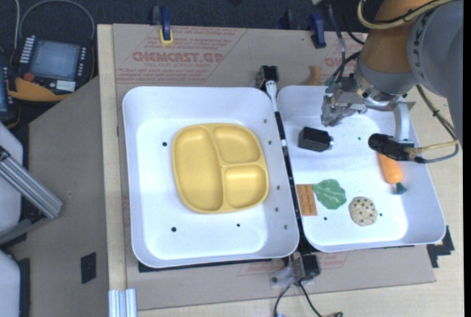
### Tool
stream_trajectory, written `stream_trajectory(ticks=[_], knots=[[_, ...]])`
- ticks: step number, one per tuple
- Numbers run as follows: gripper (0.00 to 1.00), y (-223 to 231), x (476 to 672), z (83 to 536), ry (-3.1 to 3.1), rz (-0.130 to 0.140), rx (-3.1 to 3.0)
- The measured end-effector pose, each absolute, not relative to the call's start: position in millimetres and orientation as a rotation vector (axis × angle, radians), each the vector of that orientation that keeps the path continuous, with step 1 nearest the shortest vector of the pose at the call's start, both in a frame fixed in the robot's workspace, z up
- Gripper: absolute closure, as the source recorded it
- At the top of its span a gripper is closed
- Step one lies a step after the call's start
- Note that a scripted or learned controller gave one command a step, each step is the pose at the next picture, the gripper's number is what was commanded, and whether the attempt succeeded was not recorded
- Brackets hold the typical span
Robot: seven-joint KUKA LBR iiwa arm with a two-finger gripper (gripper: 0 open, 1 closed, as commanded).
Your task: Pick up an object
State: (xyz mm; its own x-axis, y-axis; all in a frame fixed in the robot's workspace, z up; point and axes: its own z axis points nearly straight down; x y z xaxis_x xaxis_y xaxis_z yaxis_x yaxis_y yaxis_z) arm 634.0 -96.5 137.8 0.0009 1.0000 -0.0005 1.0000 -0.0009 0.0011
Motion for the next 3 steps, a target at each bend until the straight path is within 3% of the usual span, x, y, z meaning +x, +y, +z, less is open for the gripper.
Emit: stream_trajectory(ticks=[2, 3], knots=[[1.0, -87, 640.4, 260, 2.218, 0.008, 2.215], [1.0, -87, 641.0, 266, 2.22, 0.003, 2.218]])
